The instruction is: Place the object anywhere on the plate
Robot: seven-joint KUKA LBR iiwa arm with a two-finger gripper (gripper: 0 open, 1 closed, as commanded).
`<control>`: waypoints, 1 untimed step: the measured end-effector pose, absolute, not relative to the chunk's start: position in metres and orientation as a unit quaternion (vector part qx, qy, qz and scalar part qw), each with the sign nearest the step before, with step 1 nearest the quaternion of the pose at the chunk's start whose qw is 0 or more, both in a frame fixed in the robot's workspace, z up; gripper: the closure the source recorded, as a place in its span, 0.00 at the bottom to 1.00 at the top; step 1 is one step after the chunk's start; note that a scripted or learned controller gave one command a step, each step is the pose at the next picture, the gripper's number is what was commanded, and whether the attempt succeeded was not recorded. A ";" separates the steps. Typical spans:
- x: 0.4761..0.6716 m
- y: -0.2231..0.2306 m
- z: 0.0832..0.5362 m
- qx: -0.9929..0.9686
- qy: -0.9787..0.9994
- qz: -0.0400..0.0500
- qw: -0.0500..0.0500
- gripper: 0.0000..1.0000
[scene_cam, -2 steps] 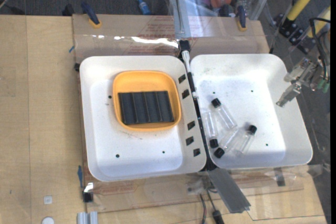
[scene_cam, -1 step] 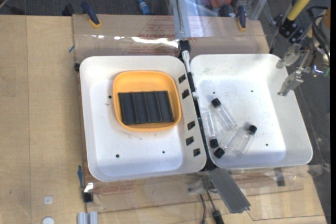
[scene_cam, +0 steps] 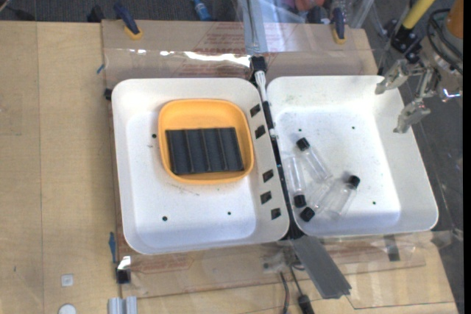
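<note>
Hovering over the right bin's (scene_cam: 412, 180) far right edge, the tool (scene_cam: 403, 101) has fingers apart, gripping nothing. Clear vials (scene_cam: 320, 180) lie below; a black ridged block (scene_cam: 204, 151) sits on the orange plate (scene_cam: 171, 121).

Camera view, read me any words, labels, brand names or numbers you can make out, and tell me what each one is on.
None can be read.
Cardboard sheet behind the bins: faint reddish print, too blurred to read.
Clear bottles in the right bin: no label visible.
Orange plate and the black ribbed block on it: no markings.
</note>
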State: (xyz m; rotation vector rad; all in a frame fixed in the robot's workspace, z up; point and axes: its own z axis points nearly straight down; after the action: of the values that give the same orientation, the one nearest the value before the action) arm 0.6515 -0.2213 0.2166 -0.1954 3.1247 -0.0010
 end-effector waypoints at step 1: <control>0.669 -0.221 0.209 -0.260 0.965 -0.001 0.006 0.00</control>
State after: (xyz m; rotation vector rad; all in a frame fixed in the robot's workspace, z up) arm 0.6690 -0.2210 0.2093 -0.8150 3.0224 -0.0017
